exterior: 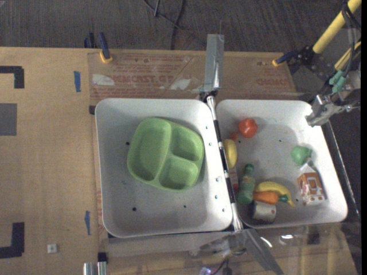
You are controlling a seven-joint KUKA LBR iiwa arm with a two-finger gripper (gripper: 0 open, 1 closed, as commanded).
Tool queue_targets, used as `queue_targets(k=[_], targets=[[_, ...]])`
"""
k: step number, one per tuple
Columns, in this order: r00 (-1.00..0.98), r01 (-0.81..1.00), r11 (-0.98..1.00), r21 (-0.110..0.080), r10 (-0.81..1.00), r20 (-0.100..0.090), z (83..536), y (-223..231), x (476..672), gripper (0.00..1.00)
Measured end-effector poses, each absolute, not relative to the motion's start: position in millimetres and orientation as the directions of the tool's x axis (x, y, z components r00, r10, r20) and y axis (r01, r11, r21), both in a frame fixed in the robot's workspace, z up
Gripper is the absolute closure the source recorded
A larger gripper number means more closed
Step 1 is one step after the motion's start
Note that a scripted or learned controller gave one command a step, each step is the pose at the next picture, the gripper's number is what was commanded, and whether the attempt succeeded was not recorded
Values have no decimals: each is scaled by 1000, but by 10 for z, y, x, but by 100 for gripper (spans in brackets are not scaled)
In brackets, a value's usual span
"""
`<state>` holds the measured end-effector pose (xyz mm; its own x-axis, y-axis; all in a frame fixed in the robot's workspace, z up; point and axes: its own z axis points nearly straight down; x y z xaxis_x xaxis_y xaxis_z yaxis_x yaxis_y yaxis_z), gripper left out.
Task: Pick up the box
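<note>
- Nearest the lens: small pale cylindrical can (pixel 264 211), at the front of the right-hand shallow white bin (pixel 281 114)
- Grey two-finger claw (pixel 319 117) hangs over that bin's back right corner, by the rim; how far open it is cannot be told at this resolution; nothing seen in it
- Closest item to the claw: rounded green plastic lump (pixel 300 154), well short of the target
- Target: small white-and-orange cardboard-look box (pixel 310 188), near the right wall toward the front, standing apart from its neighbours; printed face up, edges skewed to the bin walls
- Judged handling: light, fairly stiff, probably hollow, so it may dent or skid under a hard squeeze; best taken across the two narrower flat sides, approach turned to match the skew
- Further out: yellow toy banana (pixel 274 187) and orange toy carrot (pixel 266 197), clear of the box
- Left bin (pixel 114 211) holds a green divided plastic plate (pixel 166 153)
</note>
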<state>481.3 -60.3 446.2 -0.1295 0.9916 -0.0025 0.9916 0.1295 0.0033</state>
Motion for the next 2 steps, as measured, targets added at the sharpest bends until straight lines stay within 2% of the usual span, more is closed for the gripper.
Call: queue_targets(k=[1,2], targets=[[-22,1000,22,-2,1000,0,4351,-564,4799,100],[-22,1000,22,-1,1000,0,4352,-563,4800,0]])
